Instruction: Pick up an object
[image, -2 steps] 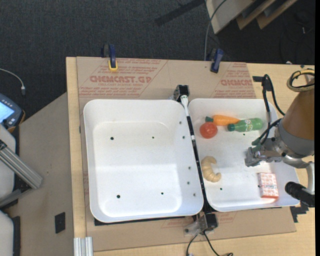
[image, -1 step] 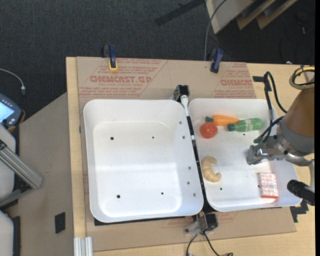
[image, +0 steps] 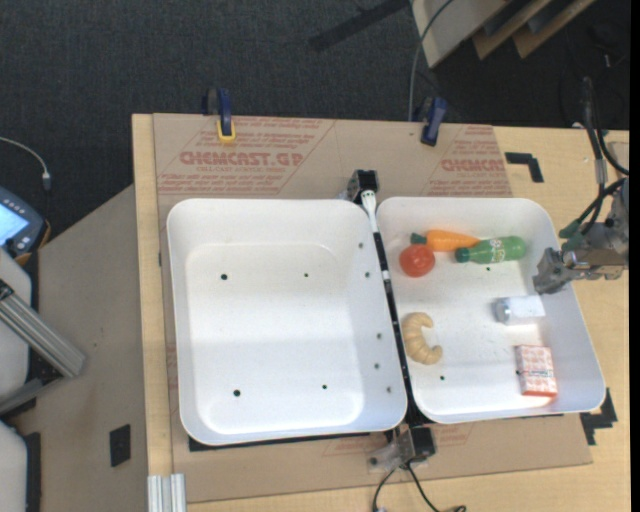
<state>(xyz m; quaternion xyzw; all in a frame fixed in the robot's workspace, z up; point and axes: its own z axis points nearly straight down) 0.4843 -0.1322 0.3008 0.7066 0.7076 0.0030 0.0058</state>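
The objects for picking all lay in the right bin (image: 570, 345). Near its far wall an orange carrot (image: 449, 239) lay on its side, and just beside it, to the right, a green bottle (image: 492, 250) was lying too, its cap end close to the carrot. A red tomato (image: 417, 261) sat in front of the carrot, very near to it. Toward the middle of the bin, on the left part, a pale croissant (image: 422, 337) was curved on the white floor, well apart from the tomato. On the right part there was a small grey and white block (image: 518, 309), and nearer to the front corner a pink and white box (image: 537, 371) lay flat.

The gripper (image: 552, 272) was at the right rim of this bin, between the bottle and the grey and white block but touching none of them. Whether it was spread or pressed together, I could not tell. No object was seen in it.

The left bin (image: 270, 320) stood just beside the right one, their rims touching along the middle. Both rested on a brown board (image: 290, 150), fixed at the far edge by two blue clamps (image: 222, 108).
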